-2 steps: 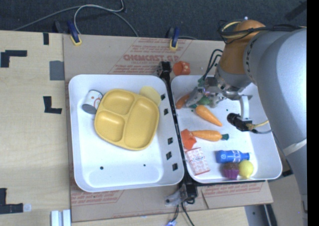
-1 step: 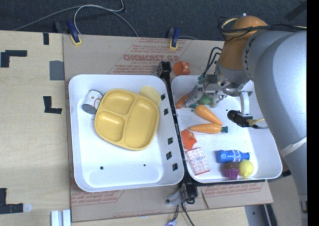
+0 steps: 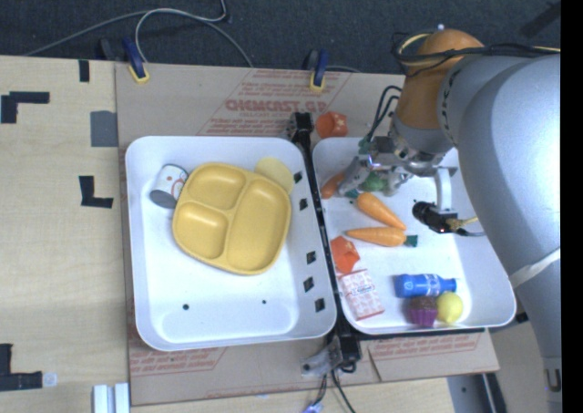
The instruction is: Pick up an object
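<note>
My gripper (image 3: 372, 174) hangs low over the far left part of the right bin (image 3: 483, 297), below the orange wrist band. An orange carrot (image 3: 381, 211) lies just in front of it, and a second carrot (image 3: 375, 237) lies flat beyond that. A small orange piece (image 3: 332, 186) sits right beside the gripper by the bin's left wall. Nearer the front are an orange-red item (image 3: 345, 254), a red and white packet (image 3: 361, 294), a blue bottle (image 3: 421, 286), purple grapes (image 3: 421, 313) and a yellow lemon (image 3: 450, 308).
The left bin (image 3: 219, 325) holds a yellow divided plate (image 3: 231, 218), a small can (image 3: 168, 186) at its left and a pale yellow item (image 3: 274, 171) behind it. A red-orange object (image 3: 332, 123) lies on the cardboard behind the bins. The grey arm covers the right side.
</note>
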Controlling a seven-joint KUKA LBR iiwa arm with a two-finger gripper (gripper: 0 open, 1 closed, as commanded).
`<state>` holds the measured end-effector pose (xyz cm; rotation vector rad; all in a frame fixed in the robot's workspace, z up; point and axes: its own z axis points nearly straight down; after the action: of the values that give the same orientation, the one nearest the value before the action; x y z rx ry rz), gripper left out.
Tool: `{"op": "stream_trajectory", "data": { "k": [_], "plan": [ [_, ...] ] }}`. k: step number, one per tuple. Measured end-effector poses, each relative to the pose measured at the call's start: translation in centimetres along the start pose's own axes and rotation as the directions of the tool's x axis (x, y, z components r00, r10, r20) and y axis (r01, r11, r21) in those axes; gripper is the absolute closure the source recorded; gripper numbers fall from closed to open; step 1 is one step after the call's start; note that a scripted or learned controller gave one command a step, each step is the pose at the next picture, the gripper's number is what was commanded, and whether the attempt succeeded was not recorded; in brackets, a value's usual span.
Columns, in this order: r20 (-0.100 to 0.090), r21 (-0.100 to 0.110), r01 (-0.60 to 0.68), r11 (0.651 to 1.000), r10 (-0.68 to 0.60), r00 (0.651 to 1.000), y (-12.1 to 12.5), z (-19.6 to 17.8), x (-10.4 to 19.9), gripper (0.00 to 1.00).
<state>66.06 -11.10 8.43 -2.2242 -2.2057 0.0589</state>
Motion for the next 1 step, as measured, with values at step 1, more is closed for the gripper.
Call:
{"op": "stream_trajectory", "data": {
  "k": [1],
  "plan": [
    [0.002, -0.009, -0.001, 1.0, 0.001, 1.0, -0.3, -0.01, 0.1, 0.0]
  ]
}}
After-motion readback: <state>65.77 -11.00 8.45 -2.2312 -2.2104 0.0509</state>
